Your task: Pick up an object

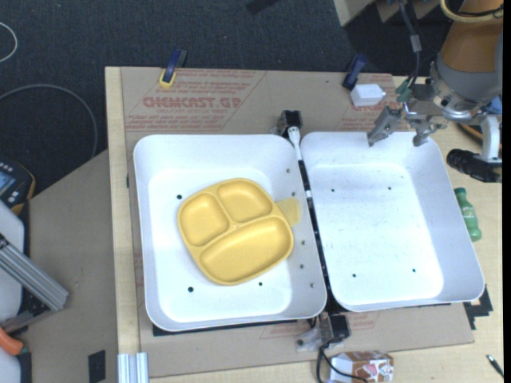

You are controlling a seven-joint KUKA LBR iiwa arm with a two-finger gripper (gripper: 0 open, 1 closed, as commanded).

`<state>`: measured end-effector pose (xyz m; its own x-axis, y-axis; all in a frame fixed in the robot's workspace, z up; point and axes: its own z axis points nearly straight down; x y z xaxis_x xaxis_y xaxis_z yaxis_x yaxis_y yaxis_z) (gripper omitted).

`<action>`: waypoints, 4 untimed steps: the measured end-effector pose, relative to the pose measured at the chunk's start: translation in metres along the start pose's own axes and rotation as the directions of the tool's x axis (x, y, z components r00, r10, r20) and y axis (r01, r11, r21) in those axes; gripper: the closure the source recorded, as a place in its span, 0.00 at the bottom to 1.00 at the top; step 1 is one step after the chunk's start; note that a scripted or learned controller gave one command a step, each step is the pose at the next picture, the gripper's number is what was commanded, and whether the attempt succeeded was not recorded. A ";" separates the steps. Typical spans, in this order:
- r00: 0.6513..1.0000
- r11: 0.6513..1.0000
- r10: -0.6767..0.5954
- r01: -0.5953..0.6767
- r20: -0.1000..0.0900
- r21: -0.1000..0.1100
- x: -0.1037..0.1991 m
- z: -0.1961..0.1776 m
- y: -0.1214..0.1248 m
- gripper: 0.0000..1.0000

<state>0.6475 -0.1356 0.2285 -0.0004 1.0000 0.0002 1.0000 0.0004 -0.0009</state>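
Above the far rim of the right bin (383, 146), my fingers (399, 131) hang spread apart, gripping nothing. My target, the yellow divided plate (234, 230), lies in the left bin (160, 162), well off to camera-left and nearer, its long axis running diagonally.

Board print, upper left: red lettering on the brown cardboard sheet (239, 94) under the bins is reading "CHEMCAST G P", with the last letters unclear.
Lines beneath it: smaller red print is running below the name, too small to read.
Board print, upper right: faint red lettering is showing near the right bin (383, 282), illegible.
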 end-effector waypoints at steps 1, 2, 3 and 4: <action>1.000 1.000 -0.008 0.008 0.000 -0.014 0.064 -0.107 -0.032 0.00; 1.000 1.000 -0.006 0.006 -0.001 -0.014 0.109 -0.199 -0.081 0.00; 1.000 1.000 -0.006 0.006 -0.001 -0.009 0.156 -0.256 -0.123 0.00; 1.000 1.000 -0.010 0.010 -0.002 -0.001 0.233 -0.265 -0.171 0.00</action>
<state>0.4771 0.0971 0.4941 -0.0106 0.9999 0.0027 0.9999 0.0106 -0.0004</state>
